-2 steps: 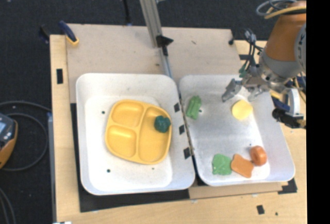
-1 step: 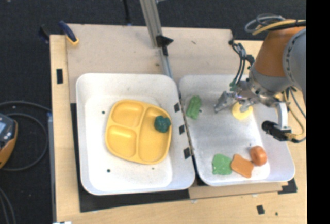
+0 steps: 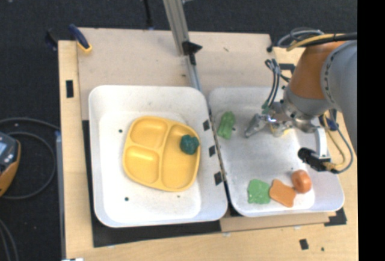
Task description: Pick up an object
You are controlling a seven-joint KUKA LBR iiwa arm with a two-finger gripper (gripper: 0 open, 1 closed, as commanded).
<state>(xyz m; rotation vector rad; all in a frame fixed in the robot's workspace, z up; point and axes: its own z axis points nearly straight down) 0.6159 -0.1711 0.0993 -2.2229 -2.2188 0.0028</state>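
just left of the tool [image 3: 251, 128] lies a green piece [image 3: 226, 124], apart from it. whether the tool is wide or narrow, i cannot tell.

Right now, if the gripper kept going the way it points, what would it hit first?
Probably the light green piece by the right bin's left wall; the gripper points leftward at it, though its height is unclear.

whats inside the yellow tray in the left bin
A dark green lump sits at the right side of the yellow tray, in the left bin. Its other compartments look bare. Whatever lies under the lump or the tray is covered.
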